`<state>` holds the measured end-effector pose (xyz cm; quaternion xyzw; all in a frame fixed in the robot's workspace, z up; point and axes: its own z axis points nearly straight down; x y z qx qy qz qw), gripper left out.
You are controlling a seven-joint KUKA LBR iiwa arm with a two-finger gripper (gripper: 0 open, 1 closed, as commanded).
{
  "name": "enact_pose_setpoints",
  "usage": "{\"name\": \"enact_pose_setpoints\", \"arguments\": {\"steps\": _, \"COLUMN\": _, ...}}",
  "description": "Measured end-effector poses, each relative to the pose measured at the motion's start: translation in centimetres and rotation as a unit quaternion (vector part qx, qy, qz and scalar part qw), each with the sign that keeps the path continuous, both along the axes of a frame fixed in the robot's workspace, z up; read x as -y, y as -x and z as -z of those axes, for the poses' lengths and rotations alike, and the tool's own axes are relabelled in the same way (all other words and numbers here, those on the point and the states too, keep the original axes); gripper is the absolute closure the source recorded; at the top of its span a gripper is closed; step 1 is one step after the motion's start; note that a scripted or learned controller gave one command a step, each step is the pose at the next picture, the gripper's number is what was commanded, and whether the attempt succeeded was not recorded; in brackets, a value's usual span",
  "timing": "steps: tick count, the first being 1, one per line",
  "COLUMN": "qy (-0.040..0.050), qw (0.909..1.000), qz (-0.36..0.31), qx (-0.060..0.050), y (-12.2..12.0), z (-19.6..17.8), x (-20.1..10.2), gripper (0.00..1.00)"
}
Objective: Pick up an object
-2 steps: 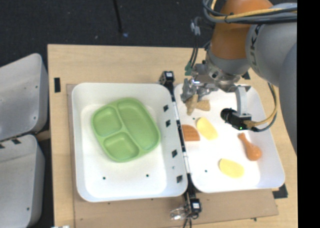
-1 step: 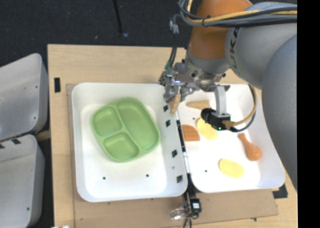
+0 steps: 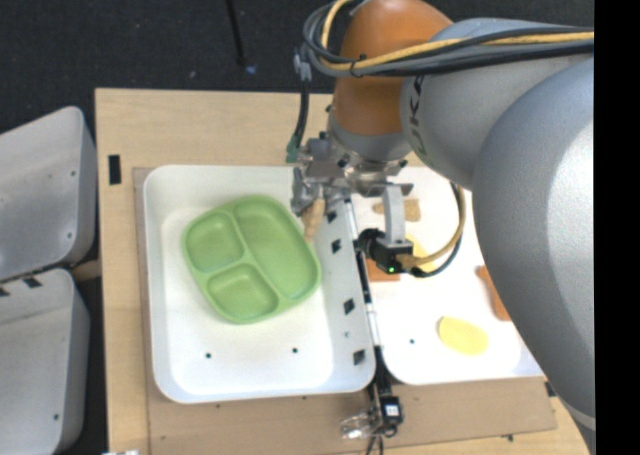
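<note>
Arm point(image 3: 500, 133) covers much of right bin point(image 3: 430, 363). Orange item point(image 3: 492, 293) at bin's right partly hidden under arm; identity unclear. Gripper point(image 3: 350, 205) fingers masked by wrist hardware; small tan pieces point(image 3: 412, 211) beside it indistinct.

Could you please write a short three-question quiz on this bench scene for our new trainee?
1. True or false: the green divided plate lies in the left bin.
2. Which thing lies in the right bin nearest the camera? A) a yellow flat object B) a blue cup C) a red ball
3. Fill in: the gripper hangs over the ____ between the two bins.

Key
1. True.
2. A, the yellow flat object.
3. Divider: it sits above the two bins' adjoining rims, beside the plate's upper right edge.
</note>
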<state>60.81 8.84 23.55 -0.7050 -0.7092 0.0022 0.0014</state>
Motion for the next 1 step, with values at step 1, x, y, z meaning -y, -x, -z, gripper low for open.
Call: {"name": "enact_pose_setpoints", "arguments": {"steps": 1, "qy": -0.0001, "qw": 1.0, "qz": 0.002, "qx": 0.001, "y": -0.04, "z": -0.14, "x": 0.21, "gripper": 0.0}}
